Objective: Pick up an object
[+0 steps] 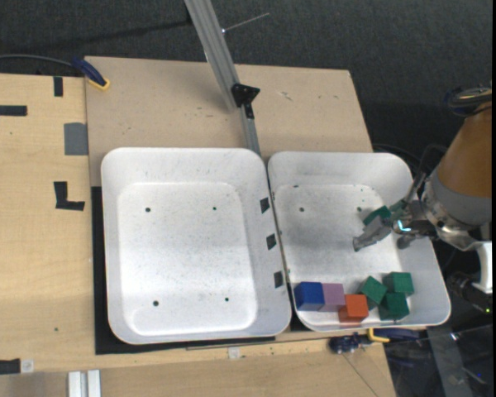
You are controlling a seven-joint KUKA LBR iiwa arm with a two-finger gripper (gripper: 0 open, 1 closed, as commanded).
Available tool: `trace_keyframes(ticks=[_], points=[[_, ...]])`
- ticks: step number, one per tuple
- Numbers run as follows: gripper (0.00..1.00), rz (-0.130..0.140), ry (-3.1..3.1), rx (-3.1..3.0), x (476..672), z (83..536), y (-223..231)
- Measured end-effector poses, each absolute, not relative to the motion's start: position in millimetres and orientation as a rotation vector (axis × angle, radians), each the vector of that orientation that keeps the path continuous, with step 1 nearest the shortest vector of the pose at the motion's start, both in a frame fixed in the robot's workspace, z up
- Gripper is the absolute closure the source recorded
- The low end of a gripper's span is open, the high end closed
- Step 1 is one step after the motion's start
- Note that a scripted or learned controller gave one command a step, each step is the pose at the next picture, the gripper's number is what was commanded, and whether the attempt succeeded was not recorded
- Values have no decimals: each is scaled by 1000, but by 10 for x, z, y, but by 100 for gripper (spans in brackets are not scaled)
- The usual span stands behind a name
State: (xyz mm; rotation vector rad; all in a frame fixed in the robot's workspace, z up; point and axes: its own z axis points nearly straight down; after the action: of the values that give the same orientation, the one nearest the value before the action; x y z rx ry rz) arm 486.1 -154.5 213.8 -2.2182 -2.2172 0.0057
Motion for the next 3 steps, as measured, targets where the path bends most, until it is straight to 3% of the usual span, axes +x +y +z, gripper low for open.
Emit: trace_keyframes(ticks=[1, 3], points=[[0, 1, -2222, -2218, 4871, 2160, -1542], [0, 8, -2216, -2216, 4867, 1041, -1611]])
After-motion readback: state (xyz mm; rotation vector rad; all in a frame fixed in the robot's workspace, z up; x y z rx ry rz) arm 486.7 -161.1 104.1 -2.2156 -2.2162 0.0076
